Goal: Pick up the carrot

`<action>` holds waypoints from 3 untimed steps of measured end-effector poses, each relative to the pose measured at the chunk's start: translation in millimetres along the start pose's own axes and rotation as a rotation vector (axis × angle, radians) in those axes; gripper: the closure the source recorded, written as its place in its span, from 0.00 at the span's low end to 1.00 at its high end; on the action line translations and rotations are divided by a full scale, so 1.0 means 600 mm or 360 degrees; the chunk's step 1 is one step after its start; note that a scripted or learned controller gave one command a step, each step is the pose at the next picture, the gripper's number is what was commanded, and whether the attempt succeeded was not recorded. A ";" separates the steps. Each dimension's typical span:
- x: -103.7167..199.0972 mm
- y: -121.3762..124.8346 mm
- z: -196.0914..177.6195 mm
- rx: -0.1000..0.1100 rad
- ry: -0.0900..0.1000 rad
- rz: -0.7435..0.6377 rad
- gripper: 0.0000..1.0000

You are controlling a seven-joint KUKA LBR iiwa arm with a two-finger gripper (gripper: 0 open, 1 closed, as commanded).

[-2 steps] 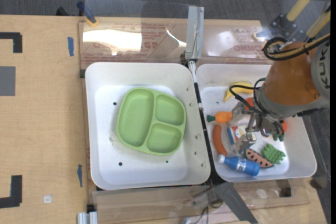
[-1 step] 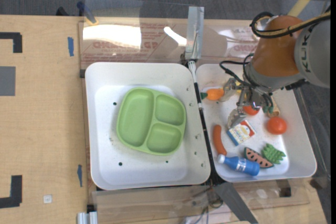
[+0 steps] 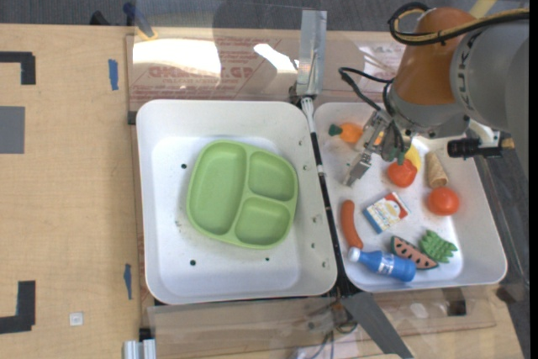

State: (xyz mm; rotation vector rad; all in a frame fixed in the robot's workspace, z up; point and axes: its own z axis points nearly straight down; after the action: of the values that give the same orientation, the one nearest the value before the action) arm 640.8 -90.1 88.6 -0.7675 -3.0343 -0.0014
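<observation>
The carrot, small and orange with a green top, lies in the far left part of the right bin. My gripper hangs low over that bin, just right of and nearer than the carrot, angled down to the left. Nothing shows held in it. The orange band and grey wrist of the arm cover the bin's far right part.
Near the gripper in the right bin lie a red tomato, a yellow piece, a tan cone, another tomato, a small carton, a sausage, a blue bottle, a watermelon slice and a green leaf. The left bin holds a green divided plate.
</observation>
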 end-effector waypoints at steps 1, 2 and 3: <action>-0.008 0.004 -0.020 -0.0009 -0.0038 -0.0003 1.00; -0.003 0.033 -0.163 -0.0010 -0.0030 0.0278 1.00; -0.002 0.032 -0.159 -0.0006 -0.0023 0.0279 0.00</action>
State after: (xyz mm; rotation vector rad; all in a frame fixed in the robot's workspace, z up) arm 651.9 -73.8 183.6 -1.0355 -2.9694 0.0001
